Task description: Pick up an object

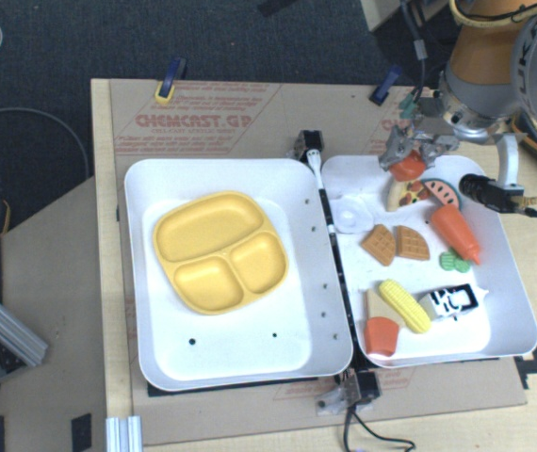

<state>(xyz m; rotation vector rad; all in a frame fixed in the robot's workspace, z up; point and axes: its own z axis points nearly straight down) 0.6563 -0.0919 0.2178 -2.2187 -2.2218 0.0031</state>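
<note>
Gripper (410, 154) is hovering at the right white plastic bin's (513, 295) far edge, apparently pinching a small red-orange plastic toy (407, 168); I'd be lifting straight up slowly, avoiding the watermelon slice (441, 194) just beside.

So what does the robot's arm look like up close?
The arm is big and rounded, grey metal with a wide orange band above the wrist. A yellowish cable loops across the top of the band, and dark cables run beside it. At the tip sits the end effector, a small silvery-grey metal part. A black piece with a pale curved bracket sticks out near it.
</note>
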